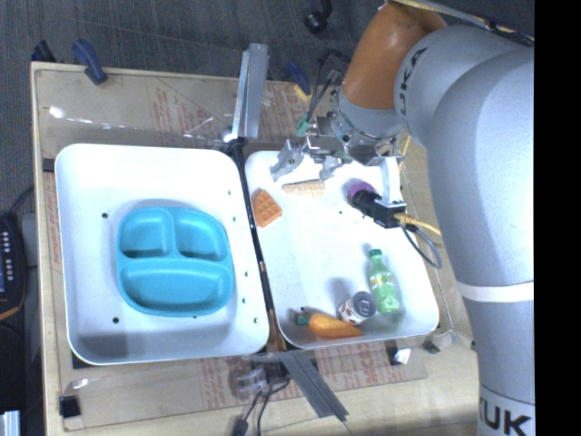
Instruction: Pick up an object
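Carrot-shaped orange plastic toy (332, 327) lies nearest the camera, along the front wall of the right-hand shallow white bin (300, 262), with a small silver can (358, 308) just beside it and a green plastic bottle (382, 284) lying next to the can toward the bin's right wall. Farther back, near the bin's left wall, a flat orange waffle-patterned square (266, 208) rests on the floor, and beyond it a pale tan stick-shaped piece (303, 187) lies close to the back wall. A purple rounded object (360, 190) sits to the right of that stick, partly hidden behind my wrist hardware. In the left-hand white bin (82, 243) a turquoise plastic divided plate (174, 262) with three compartments lies flat in the middle. My pincer (304, 157) hangs at the far end of the right bin, just above the tan stick, and I cannot tell from this slant whether it is spread or pressed together; nothing is visibly caught in it. My grey arm (472, 153) with its orange band fills the right side, reaching in over the bin's back corner.
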`<control>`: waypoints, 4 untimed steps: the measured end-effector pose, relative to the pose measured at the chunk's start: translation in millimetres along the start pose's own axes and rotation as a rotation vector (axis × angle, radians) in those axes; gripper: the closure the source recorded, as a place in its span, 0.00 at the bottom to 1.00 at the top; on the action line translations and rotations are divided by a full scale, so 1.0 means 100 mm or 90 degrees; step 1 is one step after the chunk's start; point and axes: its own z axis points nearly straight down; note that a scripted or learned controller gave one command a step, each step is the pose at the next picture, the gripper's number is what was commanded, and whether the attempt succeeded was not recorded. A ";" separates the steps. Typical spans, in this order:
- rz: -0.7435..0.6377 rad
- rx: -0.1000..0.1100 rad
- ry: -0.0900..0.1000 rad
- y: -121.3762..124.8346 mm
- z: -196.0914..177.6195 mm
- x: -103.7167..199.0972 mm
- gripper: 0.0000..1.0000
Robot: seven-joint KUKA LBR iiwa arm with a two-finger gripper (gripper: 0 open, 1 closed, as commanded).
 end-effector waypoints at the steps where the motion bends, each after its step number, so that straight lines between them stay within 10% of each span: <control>1: 0.002 -0.008 -0.002 -0.19 1.01 -0.20 0.00; 2: 0.000 -0.007 -0.001 -0.19 0.90 -0.19 1.00; 3: -0.001 -0.007 -0.002 -0.19 0.90 -0.19 0.00; 4: 0.008 -0.010 -0.010 -0.33 0.99 0.02 0.00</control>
